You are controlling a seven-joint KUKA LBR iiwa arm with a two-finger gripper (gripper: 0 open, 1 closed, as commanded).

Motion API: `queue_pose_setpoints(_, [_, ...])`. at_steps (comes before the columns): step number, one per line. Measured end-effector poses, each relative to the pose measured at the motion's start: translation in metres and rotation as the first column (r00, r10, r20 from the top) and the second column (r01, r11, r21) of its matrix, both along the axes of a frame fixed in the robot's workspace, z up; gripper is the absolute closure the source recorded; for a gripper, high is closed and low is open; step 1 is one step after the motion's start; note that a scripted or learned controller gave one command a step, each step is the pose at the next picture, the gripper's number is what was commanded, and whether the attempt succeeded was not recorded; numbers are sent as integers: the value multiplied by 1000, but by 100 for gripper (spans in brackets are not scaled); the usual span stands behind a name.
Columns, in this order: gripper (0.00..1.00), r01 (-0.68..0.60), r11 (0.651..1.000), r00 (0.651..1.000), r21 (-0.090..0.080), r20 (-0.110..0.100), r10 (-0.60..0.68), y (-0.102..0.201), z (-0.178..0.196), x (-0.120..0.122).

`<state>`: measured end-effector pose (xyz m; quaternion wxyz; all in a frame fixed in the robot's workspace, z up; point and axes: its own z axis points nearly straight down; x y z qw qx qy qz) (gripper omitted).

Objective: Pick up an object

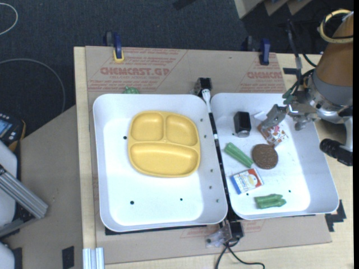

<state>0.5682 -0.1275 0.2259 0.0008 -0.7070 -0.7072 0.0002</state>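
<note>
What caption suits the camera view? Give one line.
Gripper poised over the right bin of small items; yellow divided plate in the left bin.

We look down from a single fixed camera set above the bench [168,66], tilted so that the far edge, with its two blue clamps [117,43], sits at the top of the view and the near edge at the bottom. We stand far enough back to take in both white bins whole: the left bin [112,195] lies near the centre, the right bin [314,189] toward the right side. Dark floor [56,15] surrounds the bench on the far and left sides. The arm [336,72] enters from our right.
</note>
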Motion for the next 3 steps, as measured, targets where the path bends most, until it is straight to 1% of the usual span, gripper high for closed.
queue_pose_setpoints(1, [0, -3, 1000, 1000, 3, -6, 3, 32, -148, 21])
queue_pose_setpoints(2, [0, 2, 1000, 1000, 1, -4, -2, 36, -142, -3])
queue_pose_setpoints(3, [0, -7, 1000, 1000, 1, 13, 7, 93, -14, -28])
